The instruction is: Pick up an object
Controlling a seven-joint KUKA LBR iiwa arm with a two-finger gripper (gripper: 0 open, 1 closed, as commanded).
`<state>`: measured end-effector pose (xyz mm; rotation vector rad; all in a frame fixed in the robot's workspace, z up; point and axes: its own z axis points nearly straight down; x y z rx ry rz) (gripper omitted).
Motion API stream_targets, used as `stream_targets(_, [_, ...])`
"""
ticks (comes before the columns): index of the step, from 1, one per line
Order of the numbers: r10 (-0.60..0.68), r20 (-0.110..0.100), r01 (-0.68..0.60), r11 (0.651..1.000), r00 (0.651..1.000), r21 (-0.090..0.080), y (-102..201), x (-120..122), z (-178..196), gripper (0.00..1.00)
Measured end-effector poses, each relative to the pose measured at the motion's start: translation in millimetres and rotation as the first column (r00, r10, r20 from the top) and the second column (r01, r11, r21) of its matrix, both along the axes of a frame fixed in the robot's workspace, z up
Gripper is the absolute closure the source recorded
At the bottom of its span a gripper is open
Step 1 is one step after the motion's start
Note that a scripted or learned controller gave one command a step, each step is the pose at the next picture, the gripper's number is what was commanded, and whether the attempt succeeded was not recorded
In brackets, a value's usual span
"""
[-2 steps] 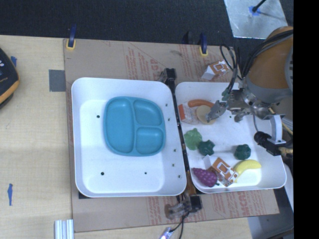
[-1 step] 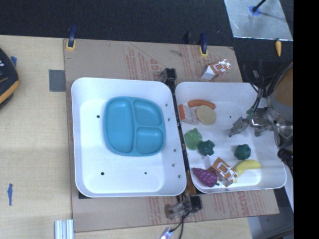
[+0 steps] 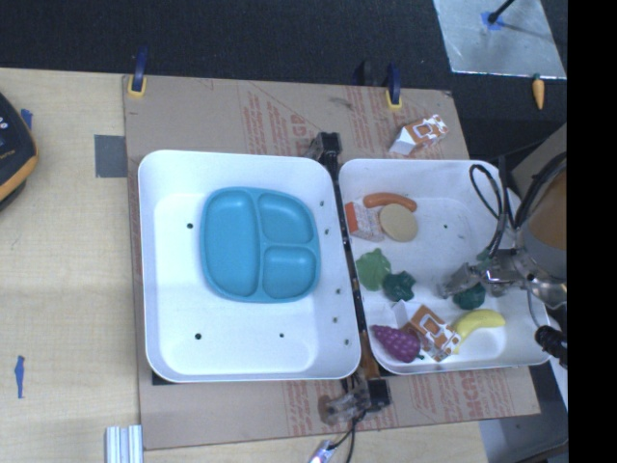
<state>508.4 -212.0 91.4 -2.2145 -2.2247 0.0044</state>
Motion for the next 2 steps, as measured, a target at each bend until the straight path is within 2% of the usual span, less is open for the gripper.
stream_targets(1, [0.004,0.000,-0.004,1.000,1.000,-0.002,-1,0,10,1.00])
stream_targets(2, [0.003,0.001,-0.003,1.000,1.000,0.000,67,80,0,1.00])
